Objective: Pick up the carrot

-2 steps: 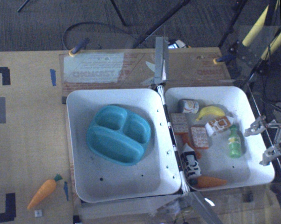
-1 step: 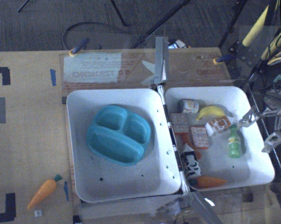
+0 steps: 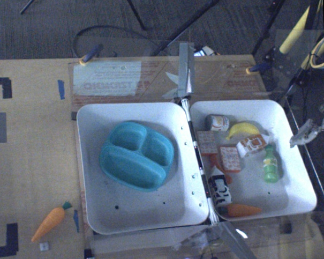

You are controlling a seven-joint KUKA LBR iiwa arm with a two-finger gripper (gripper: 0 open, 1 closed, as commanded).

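— Where is the carrot [image 3: 48, 223] lying?

— It is lying on the bare tabletop [image 3: 29, 159], left of the plate [image 3: 136, 154] and nearer the camera, outside the plate's bin [image 3: 91, 172]. Its green top is pointing up and to the right, toward the plate.

— Isn't something orange also sitting in the other bin?

— Yes, a tapered orange piece [image 3: 243, 209] is resting far right of the plate, against the near wall. It is looking like a second carrot, though I am not making out a leafy end.

— And the pincer [image 3: 306, 133]?

— It is hanging well to the right of the plate, beyond the far bin's [image 3: 300, 163] outer rim, with nothing in it. Whether it is released or clenched, I cannot tell.

— How is the carrot going to handle?

— I am judging it a light, stiff toy with a smooth skin, so probably slippery. The taper is working against a hold near the tip. I am favouring a grip across the thick half, just below the green top, squarely crosswise to its length.
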